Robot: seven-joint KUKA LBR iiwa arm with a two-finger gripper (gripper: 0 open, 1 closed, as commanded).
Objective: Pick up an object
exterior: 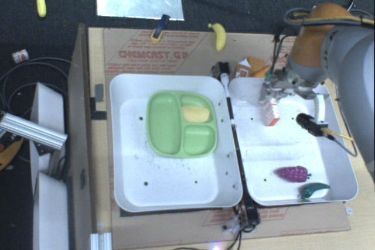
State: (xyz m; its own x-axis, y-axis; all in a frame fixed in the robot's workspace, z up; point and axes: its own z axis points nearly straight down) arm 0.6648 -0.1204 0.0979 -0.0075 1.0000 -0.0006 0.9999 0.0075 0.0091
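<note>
My gripper (270, 96) hangs over the far left part of the right bin (334, 155). Directly under it is a small white carton with a red end (270, 114), its top reaching up to the gripper; I cannot tell whether it is gripped. A purple bunch of grapes (292, 173) lies near the front of this bin, with a teal-green item (314, 189) at the front right corner. In the left bin (132, 184) lies a green divided plate (170, 126), which has a yellow item (195, 113) in its far right compartment.
An orange-brown packet (251, 67) sits just behind the right bin. A yellow banana (219, 37) and a yellow-blue tool (159, 28) lie on the cardboard behind the bins. The grey arm (345, 61) covers the right bin's far right side.
</note>
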